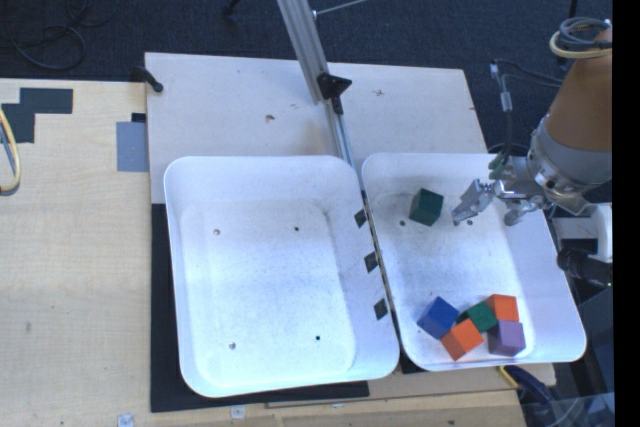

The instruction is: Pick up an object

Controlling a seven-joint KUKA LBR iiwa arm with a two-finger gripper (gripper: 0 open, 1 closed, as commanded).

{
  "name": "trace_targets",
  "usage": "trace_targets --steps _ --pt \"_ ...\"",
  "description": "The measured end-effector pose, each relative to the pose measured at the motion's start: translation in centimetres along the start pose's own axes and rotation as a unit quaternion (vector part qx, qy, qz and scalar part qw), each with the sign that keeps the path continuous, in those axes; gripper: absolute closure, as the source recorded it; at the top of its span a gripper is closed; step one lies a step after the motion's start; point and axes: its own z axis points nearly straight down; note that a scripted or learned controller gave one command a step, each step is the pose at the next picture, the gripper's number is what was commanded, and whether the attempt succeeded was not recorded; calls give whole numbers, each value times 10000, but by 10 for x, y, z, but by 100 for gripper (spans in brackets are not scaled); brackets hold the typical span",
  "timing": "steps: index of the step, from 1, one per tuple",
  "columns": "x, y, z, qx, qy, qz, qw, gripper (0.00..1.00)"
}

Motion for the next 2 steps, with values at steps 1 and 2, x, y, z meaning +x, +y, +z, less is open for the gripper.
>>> trace_targets --steps 1,2 --pt "4 56 120 33 5 -35 10000 0" --pt "13 98 142 -9 0 -23 10000 0"
